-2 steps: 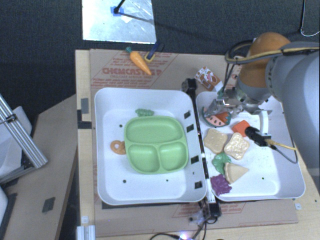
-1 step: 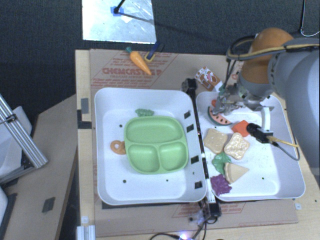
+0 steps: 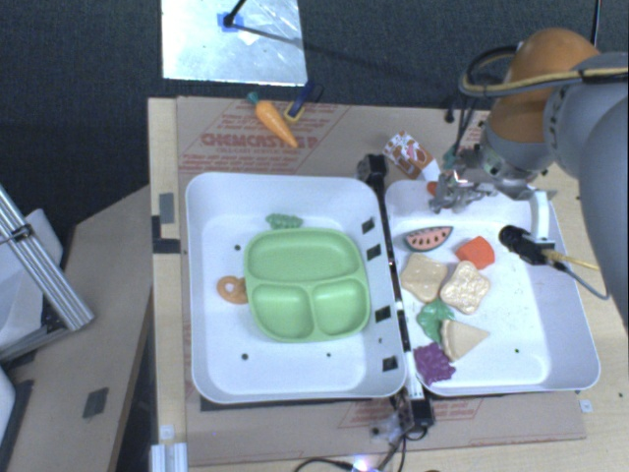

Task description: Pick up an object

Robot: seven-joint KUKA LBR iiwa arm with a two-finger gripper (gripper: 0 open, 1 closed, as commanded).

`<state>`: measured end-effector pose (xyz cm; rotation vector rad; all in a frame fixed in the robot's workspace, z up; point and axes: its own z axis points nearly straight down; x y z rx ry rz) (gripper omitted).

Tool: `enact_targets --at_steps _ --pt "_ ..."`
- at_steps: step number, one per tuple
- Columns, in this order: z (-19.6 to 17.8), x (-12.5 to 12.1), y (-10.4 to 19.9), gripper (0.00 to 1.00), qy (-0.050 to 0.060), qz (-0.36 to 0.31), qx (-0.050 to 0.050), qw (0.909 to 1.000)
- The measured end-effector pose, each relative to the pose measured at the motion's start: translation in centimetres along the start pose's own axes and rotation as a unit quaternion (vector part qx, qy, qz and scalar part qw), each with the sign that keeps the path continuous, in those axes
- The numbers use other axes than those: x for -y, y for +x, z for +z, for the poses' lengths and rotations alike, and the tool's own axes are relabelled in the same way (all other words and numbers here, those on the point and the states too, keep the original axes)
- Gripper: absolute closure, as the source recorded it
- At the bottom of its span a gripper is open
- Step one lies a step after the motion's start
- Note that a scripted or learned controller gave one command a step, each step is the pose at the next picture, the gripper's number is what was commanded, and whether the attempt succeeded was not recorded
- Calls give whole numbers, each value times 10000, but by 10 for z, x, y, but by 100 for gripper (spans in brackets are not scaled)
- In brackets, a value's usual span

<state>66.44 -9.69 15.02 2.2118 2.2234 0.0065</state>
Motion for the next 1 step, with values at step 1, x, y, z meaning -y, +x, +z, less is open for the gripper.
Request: enact_targets --at_steps 1 --pt "-48 2 -7 100 0 16 1 10000"
